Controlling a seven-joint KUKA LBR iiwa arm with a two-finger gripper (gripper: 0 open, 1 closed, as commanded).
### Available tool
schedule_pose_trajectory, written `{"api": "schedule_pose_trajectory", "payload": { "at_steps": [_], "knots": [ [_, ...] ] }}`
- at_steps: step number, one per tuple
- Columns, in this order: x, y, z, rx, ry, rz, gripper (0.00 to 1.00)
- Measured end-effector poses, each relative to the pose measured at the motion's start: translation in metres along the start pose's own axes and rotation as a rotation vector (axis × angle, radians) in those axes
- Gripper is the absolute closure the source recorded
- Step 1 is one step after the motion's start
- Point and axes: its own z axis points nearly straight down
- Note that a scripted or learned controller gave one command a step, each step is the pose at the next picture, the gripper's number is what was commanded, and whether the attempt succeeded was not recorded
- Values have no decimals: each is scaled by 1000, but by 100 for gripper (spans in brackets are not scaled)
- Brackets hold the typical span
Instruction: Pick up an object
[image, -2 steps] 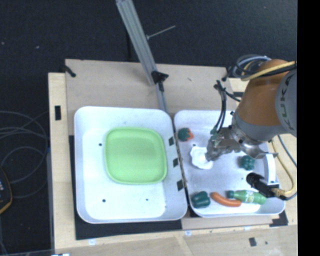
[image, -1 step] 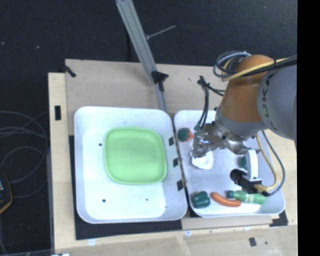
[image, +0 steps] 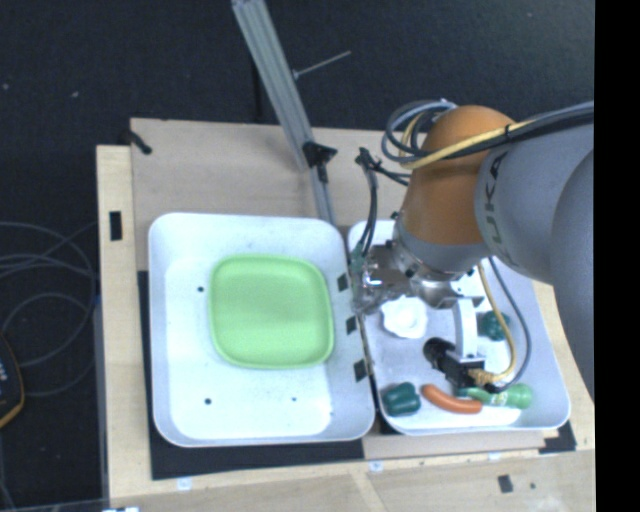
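Nothing lifted yet, by the look of it: the arm hangs low over the right bin (image: 556, 400), its pincer hidden so I cannot tell its state, while the carrot (image: 452, 401), green block (image: 401, 399) and white lump (image: 404, 319) lie near the bin's front edge.
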Motion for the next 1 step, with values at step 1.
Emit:
{"api": "schedule_pose_trajectory", "payload": {
  "at_steps": [1],
  "knots": [
    [55,19,6,1,0,-1,100]
  ]
}}
